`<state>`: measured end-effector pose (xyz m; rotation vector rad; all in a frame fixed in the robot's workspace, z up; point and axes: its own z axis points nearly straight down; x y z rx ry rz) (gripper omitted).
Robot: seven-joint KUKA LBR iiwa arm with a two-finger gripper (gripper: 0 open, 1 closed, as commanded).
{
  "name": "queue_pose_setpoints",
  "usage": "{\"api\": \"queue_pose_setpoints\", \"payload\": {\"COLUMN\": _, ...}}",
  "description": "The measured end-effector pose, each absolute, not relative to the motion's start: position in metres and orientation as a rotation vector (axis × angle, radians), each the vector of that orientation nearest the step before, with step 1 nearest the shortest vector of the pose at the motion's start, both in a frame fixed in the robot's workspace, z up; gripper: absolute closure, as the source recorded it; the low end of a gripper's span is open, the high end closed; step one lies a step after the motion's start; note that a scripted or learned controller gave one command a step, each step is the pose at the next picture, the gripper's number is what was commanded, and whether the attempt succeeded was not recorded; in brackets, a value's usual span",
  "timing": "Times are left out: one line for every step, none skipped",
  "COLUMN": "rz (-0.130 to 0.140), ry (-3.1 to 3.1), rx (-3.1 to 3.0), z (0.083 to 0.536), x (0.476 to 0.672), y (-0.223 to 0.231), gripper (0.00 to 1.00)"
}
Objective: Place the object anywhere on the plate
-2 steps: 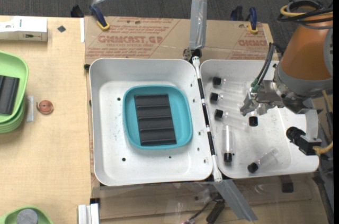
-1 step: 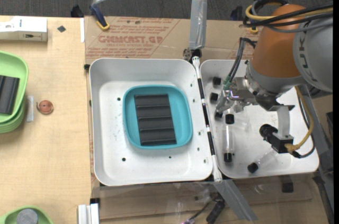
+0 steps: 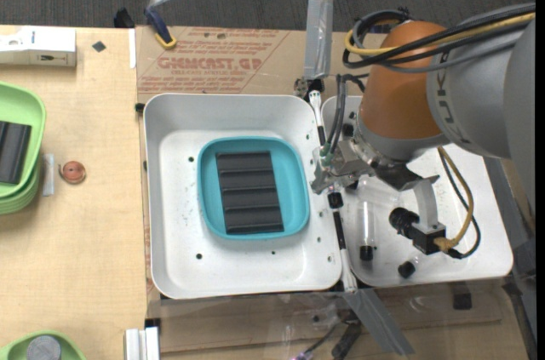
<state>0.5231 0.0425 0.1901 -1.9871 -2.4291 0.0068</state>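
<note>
We see arm [image 3: 426, 86] low over right bin [image 3: 477, 260]; gripper [image 3: 341, 171] near plate [image 3: 209, 205], grip state unclear. Risk: empty carry, or clipping bin wall.

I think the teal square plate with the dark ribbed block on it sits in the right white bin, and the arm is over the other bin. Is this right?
Not quite: the camera view shows the teal square plate, with the dark ribbed block on it, in the left white bin. The grey and orange arm is over the other bin, the right one.
</note>
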Motion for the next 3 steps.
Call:
{"api": "queue_pose_setpoints", "payload": {"rz": 0.006, "ry": -2.429, "rx": -1.988, "z": 0.1902, "x": 0.5232, "y": 0.0422, "gripper": 0.00}}
{"api": "queue_pose_setpoints", "payload": {"rz": 0.006, "ry": -2.429, "rx": -1.987, "z": 0.1902, "x": 0.5232, "y": 0.0422, "gripper": 0.00}}
{"api": "queue_pose_setpoints", "payload": {"rz": 0.006, "ry": -2.429, "rx": -1.987, "z": 0.1902, "x": 0.5232, "y": 0.0422, "gripper": 0.00}}
